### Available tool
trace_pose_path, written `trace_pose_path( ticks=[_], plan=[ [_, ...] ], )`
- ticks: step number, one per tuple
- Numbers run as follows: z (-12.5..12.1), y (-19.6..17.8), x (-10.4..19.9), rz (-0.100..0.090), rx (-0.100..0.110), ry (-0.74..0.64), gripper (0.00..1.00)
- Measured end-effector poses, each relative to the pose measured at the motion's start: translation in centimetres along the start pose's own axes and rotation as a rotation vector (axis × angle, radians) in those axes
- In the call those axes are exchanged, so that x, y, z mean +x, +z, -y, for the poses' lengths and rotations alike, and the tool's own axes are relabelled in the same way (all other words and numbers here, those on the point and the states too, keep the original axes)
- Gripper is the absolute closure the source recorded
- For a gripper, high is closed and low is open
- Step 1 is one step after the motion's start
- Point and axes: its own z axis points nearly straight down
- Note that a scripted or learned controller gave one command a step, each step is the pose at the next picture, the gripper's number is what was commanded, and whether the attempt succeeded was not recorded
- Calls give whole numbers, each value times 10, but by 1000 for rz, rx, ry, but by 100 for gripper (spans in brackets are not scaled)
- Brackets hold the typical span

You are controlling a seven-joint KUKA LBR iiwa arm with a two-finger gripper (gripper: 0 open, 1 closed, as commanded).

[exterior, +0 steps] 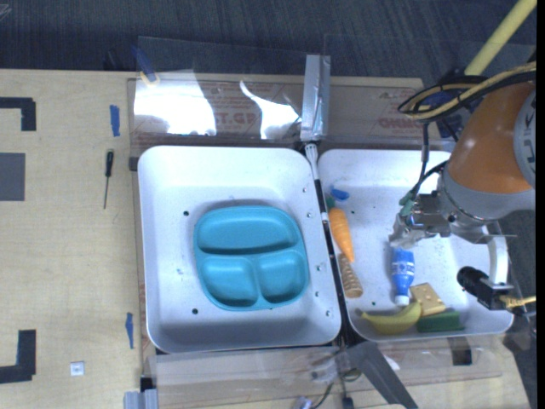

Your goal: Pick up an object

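Note:
My gripper [412, 230] hangs over the middle of the right bin [375, 175], just above the top end of a blue and white tube [402, 274]. The tube lies lengthwise on the bin floor, pointing toward the front. An orange carrot [341, 233] lies along the bin's left wall, with a brown ridged cone [350, 277] below it and a small blue piece [339, 195] above it. At the front lie a yellow banana [393, 319], a tan cracker-like block [427, 297] and a green piece [440, 320].
The left bin [162, 228] holds a blue divided tray [250, 256]. A metal divider post [314, 96] stands behind the two bins. The arm's orange band [498, 139] looms over the right bin's far right corner.

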Motion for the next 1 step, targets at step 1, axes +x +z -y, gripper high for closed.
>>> trace_pose_path(
  ticks=[1],
  plan=[
    [1,1,0,0,2,0,0]
  ],
)
